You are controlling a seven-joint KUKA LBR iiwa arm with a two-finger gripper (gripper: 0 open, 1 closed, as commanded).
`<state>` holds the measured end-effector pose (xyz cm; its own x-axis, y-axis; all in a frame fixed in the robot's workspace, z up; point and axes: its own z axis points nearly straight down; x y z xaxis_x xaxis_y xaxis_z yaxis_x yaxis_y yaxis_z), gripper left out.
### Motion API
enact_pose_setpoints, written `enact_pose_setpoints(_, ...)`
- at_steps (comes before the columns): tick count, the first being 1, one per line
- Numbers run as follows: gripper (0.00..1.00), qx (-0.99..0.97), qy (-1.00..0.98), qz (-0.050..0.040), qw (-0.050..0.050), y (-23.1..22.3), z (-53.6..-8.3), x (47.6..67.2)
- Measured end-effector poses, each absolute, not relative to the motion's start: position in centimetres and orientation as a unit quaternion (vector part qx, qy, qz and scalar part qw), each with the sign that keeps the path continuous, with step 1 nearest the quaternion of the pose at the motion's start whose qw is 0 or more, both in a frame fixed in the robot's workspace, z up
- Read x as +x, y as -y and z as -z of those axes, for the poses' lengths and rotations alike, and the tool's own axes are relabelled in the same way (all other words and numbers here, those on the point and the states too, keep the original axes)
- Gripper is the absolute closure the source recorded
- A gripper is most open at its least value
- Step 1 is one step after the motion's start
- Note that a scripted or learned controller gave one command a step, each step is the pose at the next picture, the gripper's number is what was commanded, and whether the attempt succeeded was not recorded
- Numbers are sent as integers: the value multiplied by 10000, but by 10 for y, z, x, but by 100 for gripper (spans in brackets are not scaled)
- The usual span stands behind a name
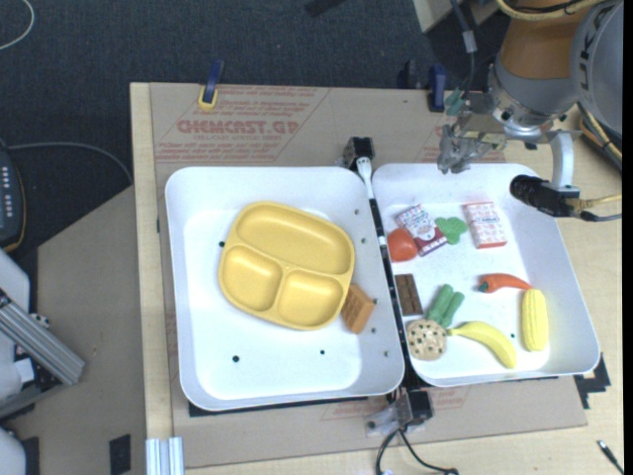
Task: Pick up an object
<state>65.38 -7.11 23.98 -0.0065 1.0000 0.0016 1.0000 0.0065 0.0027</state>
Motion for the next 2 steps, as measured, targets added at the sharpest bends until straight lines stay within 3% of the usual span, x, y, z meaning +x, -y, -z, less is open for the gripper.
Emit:
enact_pose_setpoints(1,100,7049,-7093,-12,-3,16,-239,657)
enact_pose_setpoints(2,100,7055,-7087,4,-17,-21,-232,640)
